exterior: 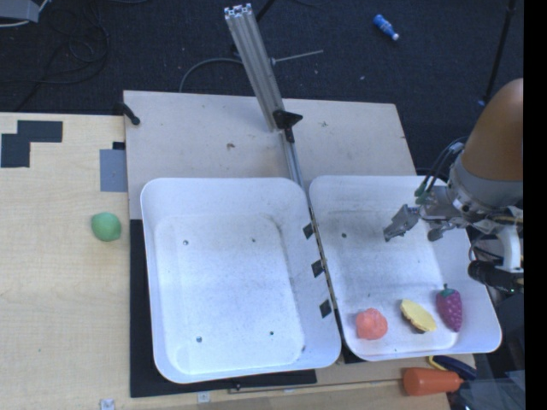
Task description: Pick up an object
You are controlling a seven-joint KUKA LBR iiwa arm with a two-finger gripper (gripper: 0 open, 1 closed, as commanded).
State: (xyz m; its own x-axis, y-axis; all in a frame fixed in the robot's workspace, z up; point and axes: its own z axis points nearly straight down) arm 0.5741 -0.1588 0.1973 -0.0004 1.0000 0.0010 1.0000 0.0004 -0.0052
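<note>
Landmark = right bin (359, 196), everything placed relative to it

Far left of it, on the wooden bench top: green ball (106, 226), well apart from both bins. Touching it on the left: left bin (171, 196), w/ just a few dark specks on its floor.

Inside right bin, along the near wall: orange-red lump (371, 324), then yellow piece (418, 316) just beside, then purple fruit-like thing (449, 307) w/ a small stem, nearest the right wall. All 3 resting on the floor of the bin, none lifted.

Gripper (419, 222) sits over the right bin's far-right part, well apart from the 3 objs, nothing btwn its fingers. Two prongs seem to point left & slightly apart, but whether open or closed – can't tell, too small/blurred.

Progress, my read: pick not done. No obj grasped yet; approach, close, lift all left.

Hard to see: arm cut off at right edge; wrist hides part of the right bin's rim. An orange thing (432, 380) lies outside the bin below its near edge, unclear what. Small blue item (385, 27) on dark floor beyond the bin, also unclear
</note>
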